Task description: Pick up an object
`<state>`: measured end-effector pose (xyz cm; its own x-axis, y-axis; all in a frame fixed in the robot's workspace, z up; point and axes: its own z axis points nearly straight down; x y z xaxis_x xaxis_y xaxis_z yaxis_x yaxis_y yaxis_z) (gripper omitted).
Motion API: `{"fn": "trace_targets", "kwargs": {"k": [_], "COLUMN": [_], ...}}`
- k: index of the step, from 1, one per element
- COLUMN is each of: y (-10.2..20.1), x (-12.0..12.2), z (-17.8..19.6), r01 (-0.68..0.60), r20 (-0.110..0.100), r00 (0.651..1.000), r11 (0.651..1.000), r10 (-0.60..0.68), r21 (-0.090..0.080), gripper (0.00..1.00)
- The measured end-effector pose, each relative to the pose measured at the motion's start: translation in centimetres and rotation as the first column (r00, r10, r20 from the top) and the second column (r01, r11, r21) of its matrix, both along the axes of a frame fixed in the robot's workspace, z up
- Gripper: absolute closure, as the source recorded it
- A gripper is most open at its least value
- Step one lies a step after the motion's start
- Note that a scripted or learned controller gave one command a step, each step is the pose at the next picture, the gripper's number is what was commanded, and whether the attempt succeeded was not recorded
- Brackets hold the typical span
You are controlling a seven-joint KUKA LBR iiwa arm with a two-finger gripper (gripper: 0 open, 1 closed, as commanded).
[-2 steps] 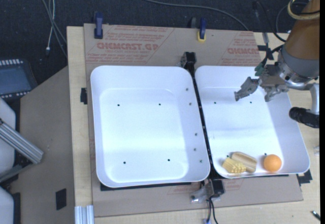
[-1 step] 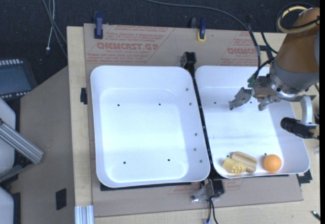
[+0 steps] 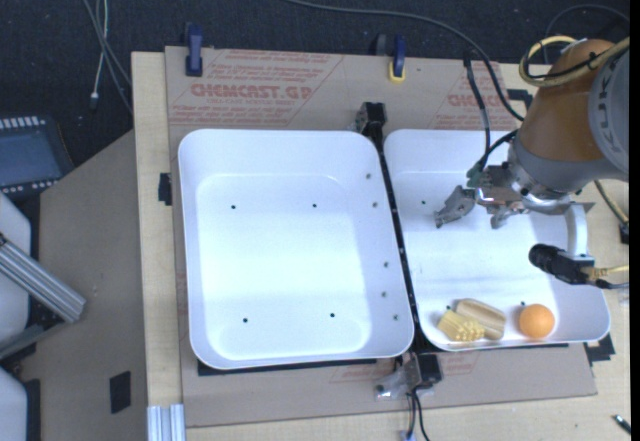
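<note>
An orange ball (image 3: 537, 320) is sitting in the lower right corner of the right bin (image 3: 440, 169), with a tan, bread-like piece (image 3: 480, 311) and a yellow corn-like piece (image 3: 461, 329) lying just to its left along the bin's near wall. Above them in the frame, the gripper (image 3: 477, 211) is hovering over the bin's bare middle, its fingers spread apart and holding nothing, well apart from all three items. The grey arm (image 3: 570, 129) with its orange band is reaching in from the right of the frame, while the left bin (image 3: 200, 229) is lying beside it across the centre. A clean pick is likely calling for the gripper to travel toward the lower right, centre over one item, descend with fingers wide, and close away from the bin wall.
</note>
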<state>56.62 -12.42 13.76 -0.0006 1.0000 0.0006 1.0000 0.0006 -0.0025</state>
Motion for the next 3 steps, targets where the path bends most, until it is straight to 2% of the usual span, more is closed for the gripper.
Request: {"fn": "trace_targets", "kwargs": {"k": [1,2,3], "y": [0.0,0.0,-0.2], "x": [-0.1,0.0,0.0], "z": [-5.2,-3.9,0.3], "r01": [0.0,0.001,0.001], "r20": [-0.001,0.004,0.006], "r00": [1.0,1.0,1.0], "r11": [1.0,1.0,1.0], "r10": [0.0,-0.001,-0.001], "r21": [0.0,-0.001,-0.001], "gripper": [0.0,1.0,1.0]}}
